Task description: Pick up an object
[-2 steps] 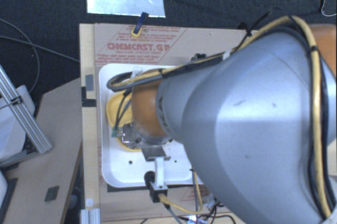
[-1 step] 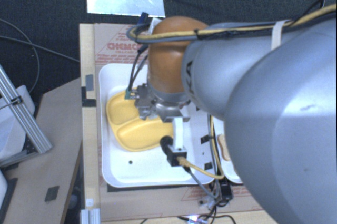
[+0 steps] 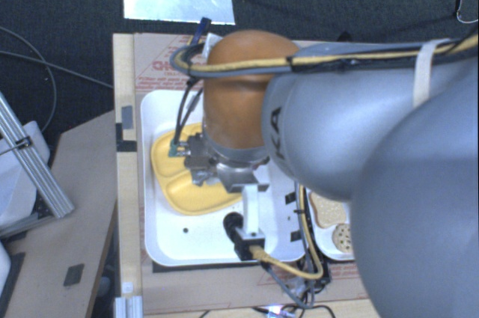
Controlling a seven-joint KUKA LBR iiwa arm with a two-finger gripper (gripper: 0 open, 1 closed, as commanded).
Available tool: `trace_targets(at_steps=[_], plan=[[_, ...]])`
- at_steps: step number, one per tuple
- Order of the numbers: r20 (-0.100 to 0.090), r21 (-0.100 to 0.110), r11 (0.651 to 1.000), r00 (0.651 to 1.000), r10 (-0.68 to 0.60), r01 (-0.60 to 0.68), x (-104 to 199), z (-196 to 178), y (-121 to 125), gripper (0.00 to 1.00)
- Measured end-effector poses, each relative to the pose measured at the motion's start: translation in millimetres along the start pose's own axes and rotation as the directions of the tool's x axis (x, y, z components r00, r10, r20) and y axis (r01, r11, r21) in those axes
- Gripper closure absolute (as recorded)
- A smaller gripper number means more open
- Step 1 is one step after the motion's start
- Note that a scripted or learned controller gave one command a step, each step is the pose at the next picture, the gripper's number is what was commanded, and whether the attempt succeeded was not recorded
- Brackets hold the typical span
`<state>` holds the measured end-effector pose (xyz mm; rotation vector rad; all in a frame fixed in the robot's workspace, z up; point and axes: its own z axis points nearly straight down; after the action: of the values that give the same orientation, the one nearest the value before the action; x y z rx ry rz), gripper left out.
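A yellow, rounded object [image 3: 179,185] lies in the left white bin [image 3: 161,245], toward its left side. The arm's orange band [image 3: 236,88] and grey wrist hang straight over this bin. The gripper [image 3: 217,173] sits under the wrist, low over the right part of the yellow object, and hides that part of it. Whether it touches the object cannot be made out.
In the right bin [image 3: 333,255] lies a tan object with dark dots [image 3: 337,227], mostly hidden by the arm. The large grey arm covers the right half of the view. Cables [image 3: 288,268] hang near the bins' front edge. Cardboard [image 3: 161,66] lies under the bins.
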<state>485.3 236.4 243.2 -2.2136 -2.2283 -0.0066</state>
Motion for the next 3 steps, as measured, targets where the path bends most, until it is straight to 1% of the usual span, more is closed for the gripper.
trace_targets(at_steps=[1,2,3], plan=[[-0.001,-0.014,1.0,1.0,0.008,-0.008,-31,-126,59,1.0],[0.007,0.011,1.0,1.0,0.006,-0.006,-16,46,93,1.0],[-0.001,0.003,1.0,1.0,-0.002,0.002,0,-14,7,1.0]])
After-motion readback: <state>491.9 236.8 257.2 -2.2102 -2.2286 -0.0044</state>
